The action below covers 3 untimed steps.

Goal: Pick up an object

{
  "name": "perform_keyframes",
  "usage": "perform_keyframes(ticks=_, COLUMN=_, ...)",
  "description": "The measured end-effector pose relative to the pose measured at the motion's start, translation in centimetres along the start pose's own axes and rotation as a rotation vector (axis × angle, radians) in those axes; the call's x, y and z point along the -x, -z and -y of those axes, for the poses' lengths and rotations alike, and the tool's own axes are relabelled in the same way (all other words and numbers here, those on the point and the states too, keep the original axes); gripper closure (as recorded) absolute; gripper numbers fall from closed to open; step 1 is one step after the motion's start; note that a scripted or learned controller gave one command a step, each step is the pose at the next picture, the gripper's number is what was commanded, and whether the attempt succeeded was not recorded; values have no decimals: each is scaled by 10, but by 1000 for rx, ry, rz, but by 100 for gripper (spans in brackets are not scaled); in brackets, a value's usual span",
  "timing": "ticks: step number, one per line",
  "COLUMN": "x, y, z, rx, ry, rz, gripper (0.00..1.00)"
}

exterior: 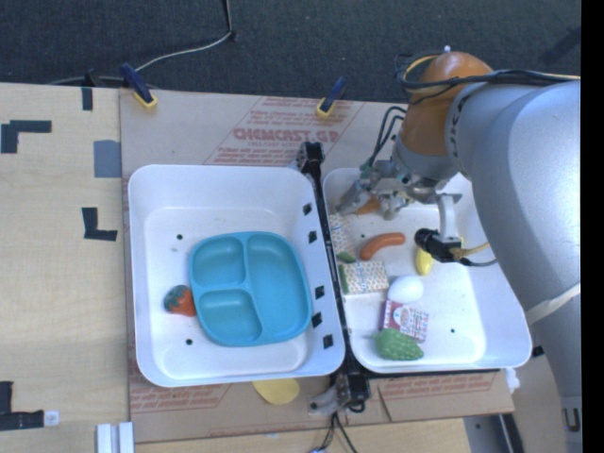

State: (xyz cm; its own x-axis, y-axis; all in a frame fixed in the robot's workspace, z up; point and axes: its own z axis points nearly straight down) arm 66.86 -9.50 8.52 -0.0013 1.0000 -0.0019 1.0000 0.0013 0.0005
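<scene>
The grey arm (514,149) reaches in from the right, its orange band (434,111) above the wrist, and the gripper (370,196) hangs over the far left corner of the right bin (472,347). The metal parts at its tip are blurred against the white floor, so whether the pincer is open or closed cannot be told, and nothing can be made out in its grasp. Just beside and below the gripper lies an orange hot dog (381,244), set at a slant. A yellow piece (423,261) sits to its right, near the black fitting on the arm. Nearer the camera lie a pale patterned square (364,276), a white egg (407,289), a red and white packet (406,321) and a green lumpy item (398,345), the last two touching. In the left bin (151,192) a blue divided tray (250,286) lies flat, with what seems to be a strawberry (178,299) touching its left edge. A yellow disc (276,391) rests on the cardboard (264,130) just outside the left bin's near rim.
</scene>
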Motion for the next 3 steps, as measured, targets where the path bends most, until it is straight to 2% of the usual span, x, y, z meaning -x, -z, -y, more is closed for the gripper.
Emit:
perform_keyframes(ticks=1, x=8, y=0, z=0, rx=1, ry=0, rz=0, gripper=0)
perform_keyframes(ticks=2, x=0, y=0, z=0, rx=0, ry=0, rz=1, gripper=0)
perform_keyframes(ticks=3, x=5, y=0, z=0, rx=0, ry=0, rz=0, gripper=0)
